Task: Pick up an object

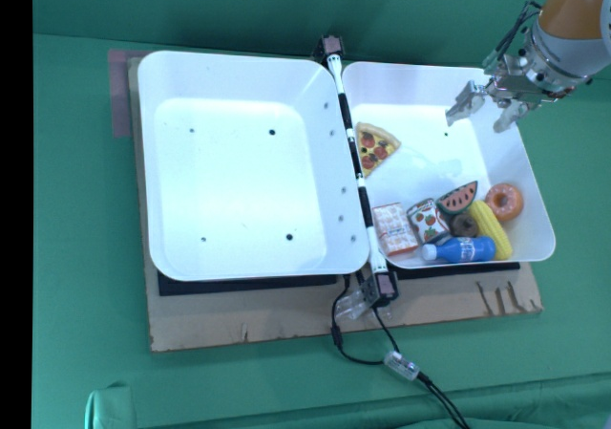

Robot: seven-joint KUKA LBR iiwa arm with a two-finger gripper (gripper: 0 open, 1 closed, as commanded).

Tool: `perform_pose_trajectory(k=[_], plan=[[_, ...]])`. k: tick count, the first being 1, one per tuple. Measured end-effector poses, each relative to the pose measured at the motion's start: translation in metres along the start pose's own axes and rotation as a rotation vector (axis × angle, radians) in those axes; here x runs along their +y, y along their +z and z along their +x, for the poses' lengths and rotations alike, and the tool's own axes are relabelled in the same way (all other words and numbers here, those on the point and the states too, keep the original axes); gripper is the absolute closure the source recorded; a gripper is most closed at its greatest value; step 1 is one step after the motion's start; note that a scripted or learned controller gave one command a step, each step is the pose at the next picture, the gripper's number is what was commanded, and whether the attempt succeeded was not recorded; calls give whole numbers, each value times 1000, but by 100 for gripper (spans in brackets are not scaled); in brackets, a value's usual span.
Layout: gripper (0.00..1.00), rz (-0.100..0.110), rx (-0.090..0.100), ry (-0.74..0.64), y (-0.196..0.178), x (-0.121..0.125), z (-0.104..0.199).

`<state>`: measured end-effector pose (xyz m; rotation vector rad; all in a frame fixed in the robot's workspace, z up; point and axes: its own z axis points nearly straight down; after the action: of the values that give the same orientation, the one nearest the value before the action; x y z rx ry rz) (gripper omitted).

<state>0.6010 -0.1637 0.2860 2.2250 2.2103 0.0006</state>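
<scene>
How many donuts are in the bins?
2. An orange donut sits at the right bin's right side; a small brown donut lies just left of it, beside the corn. Others could be hidden underneath.

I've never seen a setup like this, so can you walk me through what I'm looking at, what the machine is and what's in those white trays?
One camera looks down at a slant on a bench. A robot arm reaches in from the right; its gripper hangs open above the right bin, holding nothing. That bin holds toy food: a pizza slice, a watermelon slice, a donut, corn, a blue bottle and two small packets. The left bin sits beside it.
</scene>
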Motion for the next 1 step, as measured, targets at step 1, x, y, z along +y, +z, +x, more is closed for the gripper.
perform_pose_trajectory(k=[1], plan=[[0,2,-1,1,88,-3,12]])
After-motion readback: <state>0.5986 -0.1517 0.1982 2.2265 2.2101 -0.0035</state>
